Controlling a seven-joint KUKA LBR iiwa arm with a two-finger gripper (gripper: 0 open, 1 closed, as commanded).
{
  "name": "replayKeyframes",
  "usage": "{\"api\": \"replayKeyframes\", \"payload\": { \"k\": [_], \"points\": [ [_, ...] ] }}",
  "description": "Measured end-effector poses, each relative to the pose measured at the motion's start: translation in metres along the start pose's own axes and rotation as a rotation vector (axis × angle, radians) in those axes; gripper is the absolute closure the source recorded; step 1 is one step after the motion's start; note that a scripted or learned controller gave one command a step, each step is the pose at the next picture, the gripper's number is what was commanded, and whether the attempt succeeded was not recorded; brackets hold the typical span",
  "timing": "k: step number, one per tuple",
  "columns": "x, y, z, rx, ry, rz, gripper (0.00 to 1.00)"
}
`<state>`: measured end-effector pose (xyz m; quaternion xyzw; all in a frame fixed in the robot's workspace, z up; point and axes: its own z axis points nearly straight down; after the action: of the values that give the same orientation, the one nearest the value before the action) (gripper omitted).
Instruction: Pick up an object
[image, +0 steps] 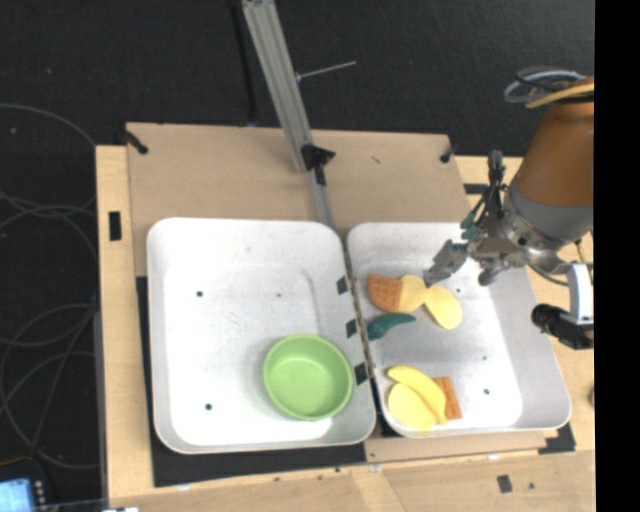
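Half-hidden teal piece (390, 323), arm (555, 170) cropped

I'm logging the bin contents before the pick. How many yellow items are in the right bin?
3, as far as I can tell. One yellow piece lies beside the orange-tan item, near the gripper. Two more overlap at the right bin front edge, so more may be hidden.
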<state>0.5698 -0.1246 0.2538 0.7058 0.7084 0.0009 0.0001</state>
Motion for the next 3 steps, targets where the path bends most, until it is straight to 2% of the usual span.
{"api": "replayKeyframes", "payload": {
  "k": [1, 2, 3],
  "points": [
    [0.000, 0.000, 0.000, -0.001, 0.000, 0.001, 0.00],
    [-0.004, -0.005, 0.042, 0.001, -0.003, 0.005, 0.00],
    [-0.010, -0.004, 0.104, 0.006, -0.003, 0.005, 0.00]
  ]
}}
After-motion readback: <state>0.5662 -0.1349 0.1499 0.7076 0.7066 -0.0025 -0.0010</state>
